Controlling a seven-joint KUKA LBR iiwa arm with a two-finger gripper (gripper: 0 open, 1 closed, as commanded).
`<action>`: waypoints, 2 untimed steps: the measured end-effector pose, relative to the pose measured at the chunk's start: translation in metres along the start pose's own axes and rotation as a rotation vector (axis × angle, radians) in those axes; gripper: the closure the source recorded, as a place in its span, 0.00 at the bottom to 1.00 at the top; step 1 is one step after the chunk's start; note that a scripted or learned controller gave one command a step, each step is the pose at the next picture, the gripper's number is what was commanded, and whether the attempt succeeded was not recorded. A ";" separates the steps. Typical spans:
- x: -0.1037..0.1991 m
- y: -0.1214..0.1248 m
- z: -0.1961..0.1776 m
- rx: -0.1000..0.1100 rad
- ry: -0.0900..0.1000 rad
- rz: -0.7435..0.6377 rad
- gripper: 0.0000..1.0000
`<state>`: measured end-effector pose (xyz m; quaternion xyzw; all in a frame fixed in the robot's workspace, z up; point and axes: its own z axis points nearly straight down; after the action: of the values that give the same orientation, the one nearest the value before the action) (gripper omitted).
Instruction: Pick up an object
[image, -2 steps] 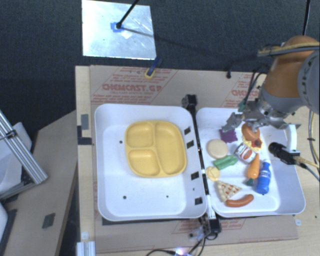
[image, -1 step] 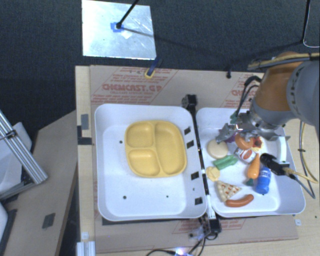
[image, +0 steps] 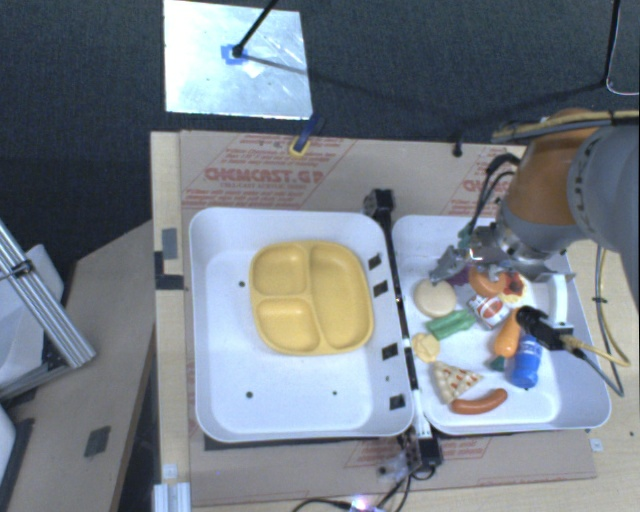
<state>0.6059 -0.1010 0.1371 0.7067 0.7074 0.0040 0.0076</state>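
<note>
Bench (image: 240, 160), carrying 2 shallow white bins side by side.

Left bin (image: 215, 330): 1 yellow divided plate (image: 310, 297) with 3 compartments, lying near the bin's centre, nearer the far wall.

Right bin (image: 585, 400): my claw (image: 462, 258) hangs over the far left part of it, with my grey wrist and orange band behind, toward the bin's far right corner. I cannot tell how my claw is set; it is too dark and blurred against the clutter.

Items in the right bin, relative to my claw:
- 1 pale round bun (image: 435, 298), just beside my claw on the near side.
- 1 green piece (image: 451, 323), next toward the near edge.
- 1 small yellow piece (image: 426, 346), by the left wall.
- 1 pizza slice (image: 456, 380) and 1 sausage (image: 478, 402), near the near edge, well apart from my claw.
- 1 orange carrot (image: 506, 334) and 1 blue bottle (image: 525, 364), mid-bin toward the right wall.
- 1 red-and-white can (image: 487, 310), between bun and carrot.
</note>
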 end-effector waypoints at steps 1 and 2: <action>-0.001 0.001 0.006 -0.002 -0.001 0.001 0.00; -0.003 0.003 -0.006 -0.009 -0.008 0.001 1.00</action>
<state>0.6088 -0.1039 0.1435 0.7069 0.7072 0.0044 0.0134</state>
